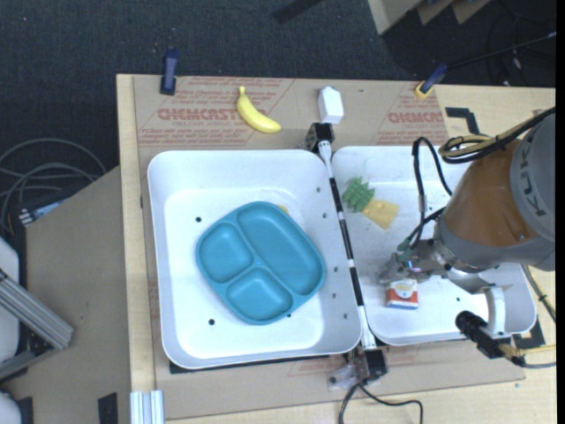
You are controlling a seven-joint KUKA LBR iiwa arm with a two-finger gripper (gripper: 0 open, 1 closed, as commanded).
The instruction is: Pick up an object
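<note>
From the camera above the counter [132, 237], I see two white bins side by side. The left bin [177, 193] carries a blue divided plate [258, 261]. The right bin [424, 329] holds three small things: a green leafy piece [357, 193] at the far side, a yellow wedge [381, 212] just beside it, and a small red and white carton [402, 296] near the middle.

The arm [494, 210] reaches in from the right and bends down over the right bin. Its hand [408, 267] is low, just on the far side of the carton and very close to it. So the carton, which I judge is the most likely thing to pick, lies directly on the near side of the hand, almost under it. Its long side runs roughly left to right. The green piece and the wedge are farther away, toward the far rim.

The hand is small and dark, partly covered by the wrist, so I cannot tell how it is set, and nothing is visibly held in it. Whether it touches the carton is also not clear.

Outside the bins, a banana [257, 115] and a white block [331, 104] lie on the far part of the counter.
</note>
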